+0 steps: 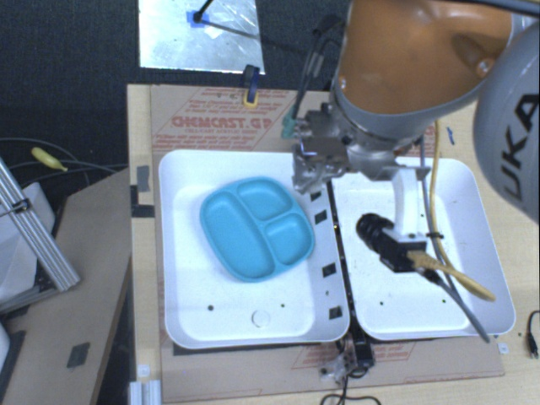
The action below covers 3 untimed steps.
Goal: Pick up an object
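A blue divided plate [256, 226] lies flat in the middle of the left bin [190, 310], with three compartments showing. My gripper [309, 178] hangs over the far right corner of that bin, just above the plate's upper right rim and close to the wall between the two bins. Nothing can be made out in its grasp. The orange band and grey wrist fill the space above it and hide the back of the right bin [472, 302].
A cardboard sheet [219, 121] lies under both bins, and a shiny metal plate [198, 24] rests behind it. A small round mark [260, 317] shows on the left bin's floor near the front. An aluminium frame [29, 243] stands at far left.
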Available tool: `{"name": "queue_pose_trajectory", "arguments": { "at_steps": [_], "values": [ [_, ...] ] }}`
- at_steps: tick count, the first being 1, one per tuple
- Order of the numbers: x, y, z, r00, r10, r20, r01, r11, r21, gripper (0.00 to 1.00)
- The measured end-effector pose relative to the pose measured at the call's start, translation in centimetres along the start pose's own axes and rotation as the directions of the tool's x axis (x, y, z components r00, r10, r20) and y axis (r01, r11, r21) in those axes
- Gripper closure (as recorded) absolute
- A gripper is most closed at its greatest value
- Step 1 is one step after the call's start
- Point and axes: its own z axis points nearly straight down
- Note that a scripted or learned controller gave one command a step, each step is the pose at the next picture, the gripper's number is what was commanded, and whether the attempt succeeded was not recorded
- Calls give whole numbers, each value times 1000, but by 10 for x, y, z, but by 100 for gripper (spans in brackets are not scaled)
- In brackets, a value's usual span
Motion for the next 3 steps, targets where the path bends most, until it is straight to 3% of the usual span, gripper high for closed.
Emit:
{"name": "queue_pose_trajectory", "arguments": {
  "at_steps": [1, 2, 3],
  "values": [
    [-20, 0, -63, 1000, 5, 3, -5, 1000, 5, 100],
    [-15, -2, 43, 1000, 9, 8, -10, 1000, 20, 100],
    [-22, 1, -112, 1000, 5, -1, -5, 1000, -6, 100]
  ]
}}
